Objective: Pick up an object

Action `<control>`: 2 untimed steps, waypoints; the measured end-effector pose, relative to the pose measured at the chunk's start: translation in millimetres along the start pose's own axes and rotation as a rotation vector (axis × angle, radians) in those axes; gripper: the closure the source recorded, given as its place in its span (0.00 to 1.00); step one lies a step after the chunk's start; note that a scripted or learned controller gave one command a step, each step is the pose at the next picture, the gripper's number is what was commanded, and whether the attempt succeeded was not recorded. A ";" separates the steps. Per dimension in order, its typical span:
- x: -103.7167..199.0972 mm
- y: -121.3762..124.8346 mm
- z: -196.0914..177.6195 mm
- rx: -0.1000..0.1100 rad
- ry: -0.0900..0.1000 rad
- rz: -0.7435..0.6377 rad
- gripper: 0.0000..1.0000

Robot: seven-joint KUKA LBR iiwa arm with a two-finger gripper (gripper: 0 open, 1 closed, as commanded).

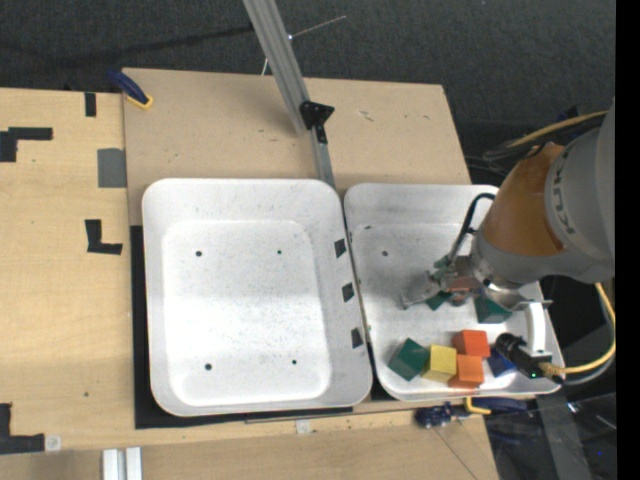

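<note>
My gripper is low in the right bin, near its middle, reaching in from the right under the grey and orange arm. A small teal piece lies right below the gripper, touching or almost touching it. Another teal piece lies just right of it, partly under the wrist. Along the bin's front wall sit a dark green block, a yellow block, two orange blocks and a blue object.
The left bin lies beside the right one, with a shared raised edge between them. A slanted metal pole crosses the bench behind the bins. A cable and small blue clamp sit at the front edge.
</note>
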State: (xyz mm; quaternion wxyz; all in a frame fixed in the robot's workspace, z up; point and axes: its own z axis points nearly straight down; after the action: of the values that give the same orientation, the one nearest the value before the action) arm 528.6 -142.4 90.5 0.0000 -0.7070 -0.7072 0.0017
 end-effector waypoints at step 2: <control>-2.6 -8.3 -65.2 -0.006 0.002 0.000 1.00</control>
State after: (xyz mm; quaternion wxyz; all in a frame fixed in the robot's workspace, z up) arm 520.5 -144.8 155.7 -0.0012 -0.7071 -0.7071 -0.0010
